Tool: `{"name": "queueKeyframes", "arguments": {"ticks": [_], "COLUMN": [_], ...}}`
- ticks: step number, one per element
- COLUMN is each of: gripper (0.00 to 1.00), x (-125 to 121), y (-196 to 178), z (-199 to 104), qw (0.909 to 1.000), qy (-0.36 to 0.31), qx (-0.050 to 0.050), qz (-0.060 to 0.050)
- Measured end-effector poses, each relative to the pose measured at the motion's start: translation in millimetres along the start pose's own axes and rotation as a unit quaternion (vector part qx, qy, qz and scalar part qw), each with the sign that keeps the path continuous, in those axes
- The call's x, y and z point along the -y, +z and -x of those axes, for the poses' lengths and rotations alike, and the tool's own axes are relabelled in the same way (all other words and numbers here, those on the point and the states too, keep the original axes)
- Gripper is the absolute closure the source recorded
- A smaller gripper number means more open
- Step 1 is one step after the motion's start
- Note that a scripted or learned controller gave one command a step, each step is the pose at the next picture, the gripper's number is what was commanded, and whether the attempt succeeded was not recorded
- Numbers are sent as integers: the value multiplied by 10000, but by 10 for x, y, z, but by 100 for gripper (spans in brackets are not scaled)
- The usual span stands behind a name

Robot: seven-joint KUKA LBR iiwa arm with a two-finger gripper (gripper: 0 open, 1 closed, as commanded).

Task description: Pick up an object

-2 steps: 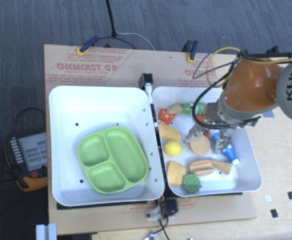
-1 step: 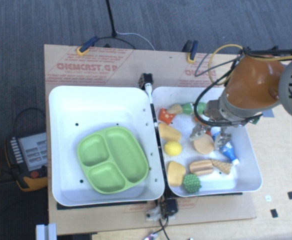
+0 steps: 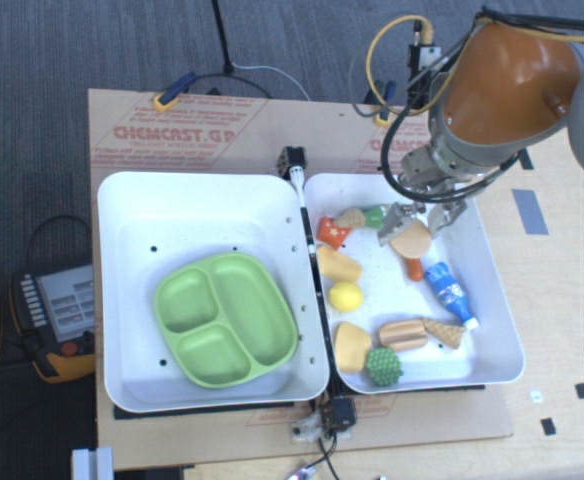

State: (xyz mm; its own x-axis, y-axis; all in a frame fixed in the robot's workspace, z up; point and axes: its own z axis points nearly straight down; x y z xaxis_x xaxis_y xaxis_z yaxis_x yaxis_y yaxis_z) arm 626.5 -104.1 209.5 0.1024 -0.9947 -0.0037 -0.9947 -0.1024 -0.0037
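tan toy wedge [image 3: 410,238], in right bin [image 3: 497,313]

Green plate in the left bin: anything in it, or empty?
Empty. All three compartments of the green plate show bare green surface, with nothing resting in them.

Place: robotics lab, pretty sure
Floor: grey carpet [image 3: 32,48], loose cables [image 3: 217,28] trailing around
Tabletop: white bins [image 3: 132,218] of toy food [image 3: 345,297] on a printed sheet [image 3: 172,133]
Gear: big robot arm [image 3: 512,78]

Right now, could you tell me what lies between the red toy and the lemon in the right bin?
An orange-yellow toy piece lies there, seen in the camera view.
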Motion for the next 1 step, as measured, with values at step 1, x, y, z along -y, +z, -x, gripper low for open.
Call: {"name": "queueKeyframes", "arguments": {"ticks": [1], "gripper": [100], "x": [5], "y": [-94], "z": [11], "qw": [10000], "qy": [15], "qx": [19], "qz": [-8]}}
